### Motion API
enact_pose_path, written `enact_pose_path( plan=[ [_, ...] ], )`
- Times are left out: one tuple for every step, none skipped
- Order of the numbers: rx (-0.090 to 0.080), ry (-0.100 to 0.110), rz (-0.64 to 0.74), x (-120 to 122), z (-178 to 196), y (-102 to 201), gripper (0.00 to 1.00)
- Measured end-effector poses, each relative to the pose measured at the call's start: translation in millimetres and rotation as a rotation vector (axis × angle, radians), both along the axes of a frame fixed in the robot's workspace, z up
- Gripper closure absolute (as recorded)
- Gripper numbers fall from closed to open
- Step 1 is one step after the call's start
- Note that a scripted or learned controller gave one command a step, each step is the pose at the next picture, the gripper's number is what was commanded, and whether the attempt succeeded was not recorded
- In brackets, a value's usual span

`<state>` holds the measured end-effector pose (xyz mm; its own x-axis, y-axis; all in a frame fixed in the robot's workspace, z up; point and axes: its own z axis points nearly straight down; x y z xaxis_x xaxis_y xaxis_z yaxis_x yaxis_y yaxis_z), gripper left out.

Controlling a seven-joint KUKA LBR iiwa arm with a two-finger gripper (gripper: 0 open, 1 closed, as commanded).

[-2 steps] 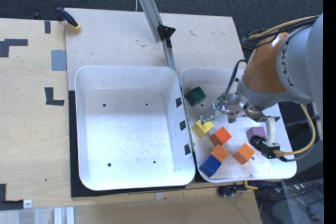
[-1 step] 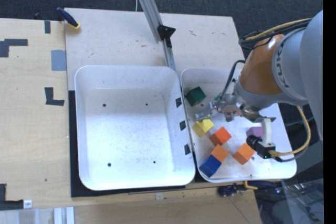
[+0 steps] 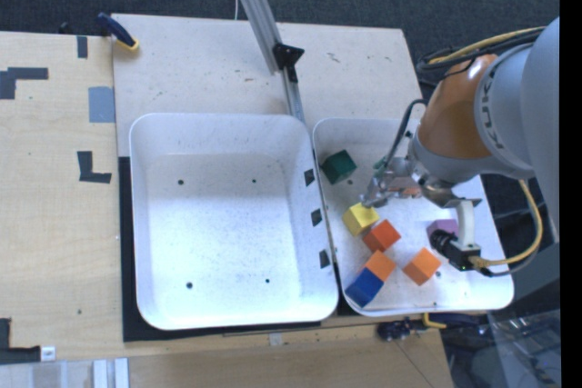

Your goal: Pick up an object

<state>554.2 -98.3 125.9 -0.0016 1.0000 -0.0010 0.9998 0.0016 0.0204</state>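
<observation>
Hand (image 3: 380,193) low in right bin (image 3: 496,286), grip state unclear, beside yellow cube (image 3: 359,217), glossy white plastic.

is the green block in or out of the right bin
In: the green block sits on the right bin's floor near its far left corner.

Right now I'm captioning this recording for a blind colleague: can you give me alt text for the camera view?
A grey robot arm reaches from the right, its gripper low in the right white bin just above a yellow block. Around it lie a green block, three orange blocks and a blue block. The left white bin sits alongside.
</observation>
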Motion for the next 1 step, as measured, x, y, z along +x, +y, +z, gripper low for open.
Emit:
enact_pose_path(
  plan=[
    [0.0, 0.018, 0.0, -1.3, 42.3, 1.6, 1.0]
  ],
)
